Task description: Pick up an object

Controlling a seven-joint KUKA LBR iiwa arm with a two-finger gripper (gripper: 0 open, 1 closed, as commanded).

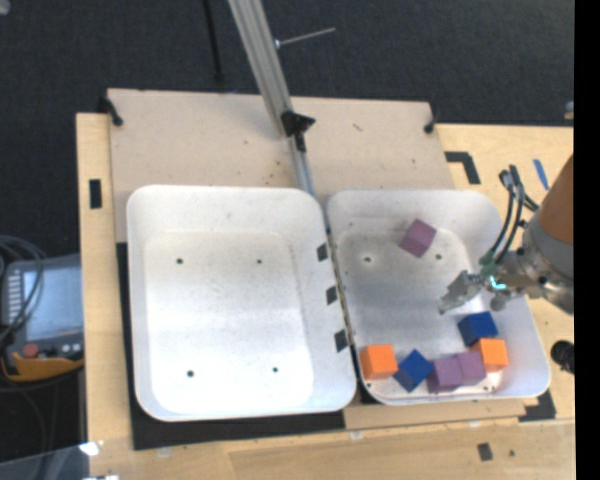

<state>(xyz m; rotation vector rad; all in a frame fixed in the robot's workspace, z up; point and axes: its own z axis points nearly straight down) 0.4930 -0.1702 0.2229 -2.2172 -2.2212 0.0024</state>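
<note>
From above, the gripper hangs low over the right white plastic bin, near its right wall; I cannot tell how its jaws stand. The dark blue cube lies just nearside of it, closest of all. The lone purple cube sits farther left.

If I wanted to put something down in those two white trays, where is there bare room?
The left tray offers bare floor from wall to wall. In the right tray, bare floor lies between the lone purple cube and the cluster along the near wall: two orange cubes, two blue, two purple. The hand hangs over that crowded right side.
</note>
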